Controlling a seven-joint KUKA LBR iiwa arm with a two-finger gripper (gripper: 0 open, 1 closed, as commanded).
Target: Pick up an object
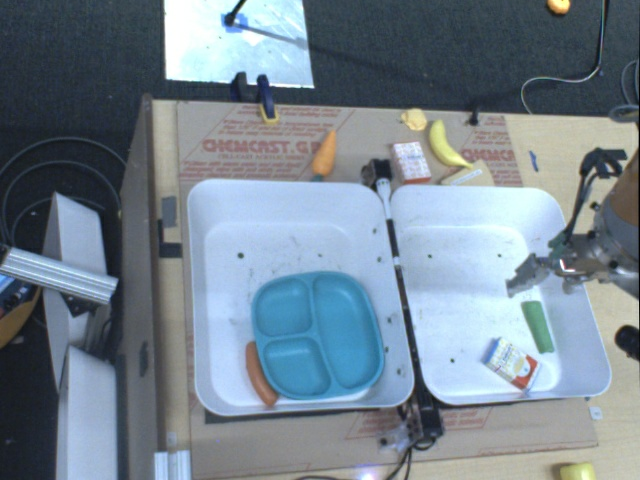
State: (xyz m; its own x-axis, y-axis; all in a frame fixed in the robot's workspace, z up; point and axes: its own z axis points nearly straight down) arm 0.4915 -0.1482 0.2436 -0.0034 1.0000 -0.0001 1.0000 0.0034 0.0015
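Observation:
In the right bin (pixel 470 218) a green cylinder (pixel 537 326) lies near the right wall, with a small white and orange carton (pixel 513 364) just in front of it. My gripper (pixel 532 272) reaches in from the right and hangs just above and behind the green cylinder, pointing left. Nothing shows in its grasp. The left bin (pixel 230 218) holds a blue divided plate (pixel 318 333) and an orange sausage (pixel 260 373) at the plate's left front edge.
On the cardboard behind the bins lie a carrot (pixel 323 154), a small box (pixel 410 161), a banana (pixel 445 145) and a yellow scrap (pixel 414 119). A black cable and clip run along the seam between the bins (pixel 395 258).

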